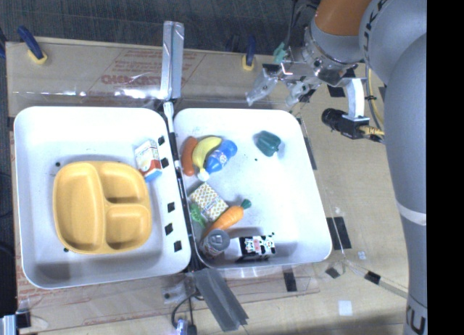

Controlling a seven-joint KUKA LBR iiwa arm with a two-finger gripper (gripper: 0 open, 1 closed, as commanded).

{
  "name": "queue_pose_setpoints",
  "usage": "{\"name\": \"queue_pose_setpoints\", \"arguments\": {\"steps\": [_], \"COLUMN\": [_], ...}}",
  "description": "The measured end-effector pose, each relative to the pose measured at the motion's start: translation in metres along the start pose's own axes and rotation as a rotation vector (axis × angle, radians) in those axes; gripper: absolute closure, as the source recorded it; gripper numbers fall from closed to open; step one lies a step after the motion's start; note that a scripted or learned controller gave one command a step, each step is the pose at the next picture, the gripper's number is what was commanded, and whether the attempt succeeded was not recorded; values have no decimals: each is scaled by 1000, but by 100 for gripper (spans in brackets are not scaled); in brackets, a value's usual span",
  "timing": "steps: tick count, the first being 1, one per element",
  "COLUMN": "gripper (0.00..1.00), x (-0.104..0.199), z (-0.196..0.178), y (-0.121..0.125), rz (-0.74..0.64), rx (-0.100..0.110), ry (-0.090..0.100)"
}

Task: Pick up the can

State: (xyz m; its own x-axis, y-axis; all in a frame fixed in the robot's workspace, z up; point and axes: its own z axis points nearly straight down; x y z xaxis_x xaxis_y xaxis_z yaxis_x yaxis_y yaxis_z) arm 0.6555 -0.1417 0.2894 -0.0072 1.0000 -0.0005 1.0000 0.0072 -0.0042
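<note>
The can (215, 241) is a small grey tin standing at the front left corner of the right bin (308, 203), its round top facing up. A carrot (230, 216) lies just behind it and a black-and-white toy (257, 245) sits to its right. My gripper (278, 94) hovers above the far rim of the right bin, well away from the can. It is open, with nothing between the fingers (257, 93).
The right bin also holds a banana (205, 146), a blue bottle (220, 156), a green object (267, 142) and a checkered packet (206, 199). In the left bin (32, 145) are a yellow divided plate (101, 205) and a small carton (148, 158).
</note>
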Motion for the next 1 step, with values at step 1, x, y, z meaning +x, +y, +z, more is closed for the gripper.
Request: {"name": "queue_pose_setpoints", "arguments": {"steps": [1], "gripper": [0], "x": [13], "z": [182], "y": [5], "rz": [244], "rx": [-12], "ry": [1]}}
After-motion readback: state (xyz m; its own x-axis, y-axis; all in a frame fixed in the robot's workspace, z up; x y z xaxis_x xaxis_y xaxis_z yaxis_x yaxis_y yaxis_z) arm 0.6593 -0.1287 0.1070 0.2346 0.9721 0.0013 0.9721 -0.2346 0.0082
